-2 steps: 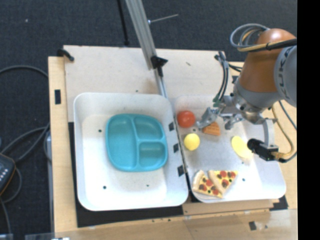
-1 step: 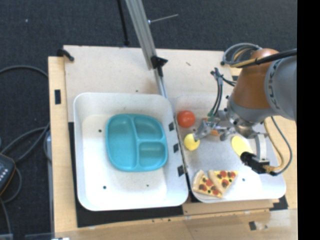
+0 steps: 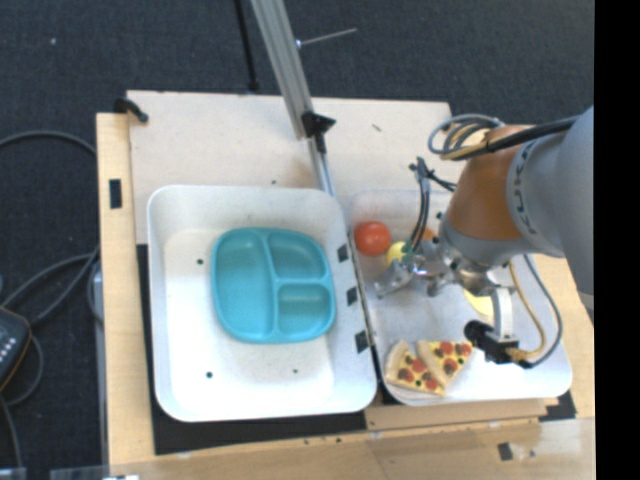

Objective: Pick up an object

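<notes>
- The arm (image 3: pixel 520 193) is seen low over the right bin (image 3: pixel 545 378), with the gripper (image 3: pixel 425 276) down near the bin floor at the bin's left-middle.
- Gripper state: cannot be told; the metal parts at the wrist are too small and cluttered to be read.
- Nothing is seen held, so no grasp is recorded.
- Candidate objects, relative to the gripper: a red ball (image 3: pixel 373 237) lies just beyond it toward the far-left corner of the bin, near but apart.
- A small yellow-green item (image 3: pixel 399 251) sits between ball and gripper, close to touching the tool; its identity cannot be made out.
- A pizza slice toy (image 3: pixel 430 364) lies on the near side of the gripper, flat against the bin's front wall, well apart.
- A pale yellow piece (image 3: pixel 483 306) is partly hidden under the wrist, to the arm side of the tool.
- The left bin (image 3: pixel 170 218) holds a teal divided tray (image 3: pixel 272 285), well apart from the tool across the shared wall.
- Judgement: the step in hand is the descent or closing on the nearest item.
- For a clean pick, the tool is best centred over one item alone; the ball is likely to roll if nudged off-centre.
- The bin wall beside the ball leaves little clearance, so a straight vertical approach is advised.
- A lift is to be counted only once an object is seen between the fingers.
</notes>
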Tool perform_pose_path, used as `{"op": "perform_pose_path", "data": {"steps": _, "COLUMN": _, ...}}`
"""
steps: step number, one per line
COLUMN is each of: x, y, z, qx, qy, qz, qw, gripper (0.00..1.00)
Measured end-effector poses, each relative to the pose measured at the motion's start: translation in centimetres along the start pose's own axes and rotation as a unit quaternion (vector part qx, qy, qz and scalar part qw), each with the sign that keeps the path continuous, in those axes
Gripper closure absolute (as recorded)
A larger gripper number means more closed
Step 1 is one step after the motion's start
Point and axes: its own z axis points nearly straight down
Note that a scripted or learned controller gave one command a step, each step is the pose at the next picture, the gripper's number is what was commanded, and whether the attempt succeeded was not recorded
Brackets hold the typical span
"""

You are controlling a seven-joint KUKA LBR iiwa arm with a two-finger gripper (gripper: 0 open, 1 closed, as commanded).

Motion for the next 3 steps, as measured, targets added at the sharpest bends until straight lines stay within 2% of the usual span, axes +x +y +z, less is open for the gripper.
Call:
{"op": "perform_pose_path", "data": {"steps": 1, "x": -0.2, "y": 0.2, "z": -1.4, "qx": -0.004, "qy": 0.000, "qz": 0.003, "qw": 1.0000, "gripper": 1.00}}
{"op": "perform_pose_path", "data": {"steps": 3, "x": -0.8, "y": -0.1, "z": -11.1, "qx": -0.006, "qy": -0.001, "qz": 0.001, "qw": 1.0000, "gripper": 1.00}}
